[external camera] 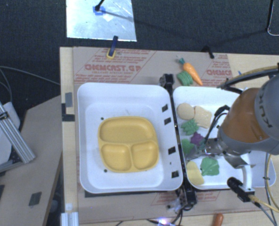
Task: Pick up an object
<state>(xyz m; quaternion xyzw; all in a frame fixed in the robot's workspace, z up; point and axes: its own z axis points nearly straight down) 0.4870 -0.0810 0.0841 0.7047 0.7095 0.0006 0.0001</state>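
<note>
Two white bins on bench. Arm low over right bin, reaching step. Toy foods at bin's nine o'clock. Grip state: cannot tell. Next: drop onto one, pinch, lift.

A robotics lab: cardboard-lined bench, aluminium framing, loose cables, dark carpet.
</note>
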